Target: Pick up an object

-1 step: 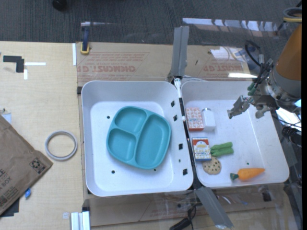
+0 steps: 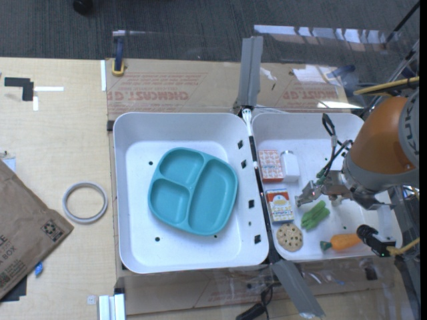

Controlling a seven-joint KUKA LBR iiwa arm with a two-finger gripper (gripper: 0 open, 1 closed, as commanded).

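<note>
End effector [image 2: 312, 195], grip unclear, over right bin [image 2: 300, 122] above green pod [image 2: 315, 215].

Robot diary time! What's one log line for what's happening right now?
pincer low in right bin | just above green pea pod | nothing visibly held | carrot, cookie nearby | teal plate in left bin

Dark grey carpet [image 2: 200, 12] beyond a pale wooden bench [image 2: 47, 145] — cardboard sheet [image 2: 173, 85] (printed red) on top.

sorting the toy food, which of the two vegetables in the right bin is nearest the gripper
The green bean pod, lying just below the gripper. The orange carrot lies farther off, toward the bin's near right corner.
</note>
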